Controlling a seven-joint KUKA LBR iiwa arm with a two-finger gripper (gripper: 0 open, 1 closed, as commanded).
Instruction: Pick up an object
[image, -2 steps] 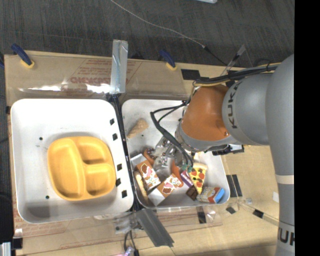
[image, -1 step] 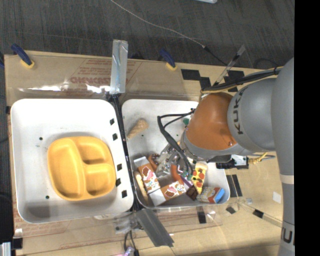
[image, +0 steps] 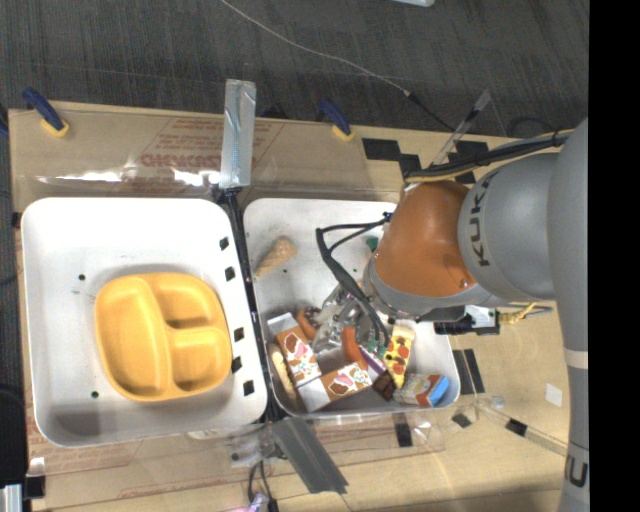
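You see even, bright overhead light. White bins (image: 130, 215) near blown out, little surface detail. Soft glare on orange band (image: 425, 245) and on tape strip (image: 238, 135). Shadow pools beneath arm over cluttered right bin (image: 300, 215). Dark floor along top grainy. Slight softness throughout, mild edge distortion.

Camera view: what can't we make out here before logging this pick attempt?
- Tool: mostly hidden under the orange band and wrist; whether it is open, shut or holding anything cannot be told.
- Right bin: its right part is covered by the arm, so whatever lies there is hidden.
- Pile of small packets: overlapping and too small to identify each; labels unreadable.
- Tan object near the divider: too blurred to name.
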